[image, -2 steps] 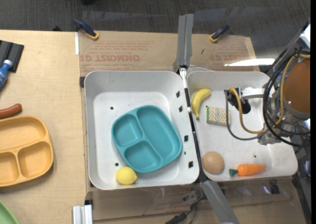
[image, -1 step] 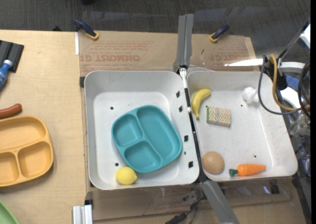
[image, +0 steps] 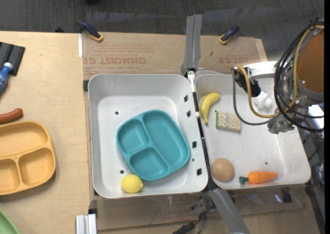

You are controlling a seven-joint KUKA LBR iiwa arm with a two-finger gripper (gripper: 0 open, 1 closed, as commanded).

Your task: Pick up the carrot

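Look first at the cardboard sheet (image: 170, 52) under the bins: it carries reddish printed lettering that faces away from you, and it is too faint to read with confidence. The small patterned packet (image: 228, 121) in the right bin (image: 294, 150) has markings too fine to make out.

Your carrot (image: 260, 177) lies flat near the front edge of the right bin, green end toward the left, just beside a tan egg-shaped object (image: 223, 169). A banana (image: 208, 105) rests against that bin's left wall near the back, with the packet just to its right.

The left bin (image: 103, 124) holds a teal divided plate (image: 152, 144) and a yellow lemon (image: 132, 183) touching the plate's front rim.

The arm (image: 309, 68) sits at the right bin's far right edge, well apart from the carrot. You cannot tell the end effector's state, since cables and the wrist cover it.

On the bench (image: 41, 78) at left sit an orange divided tray (image: 23, 158) and a sausage-like piece (image: 10, 115).
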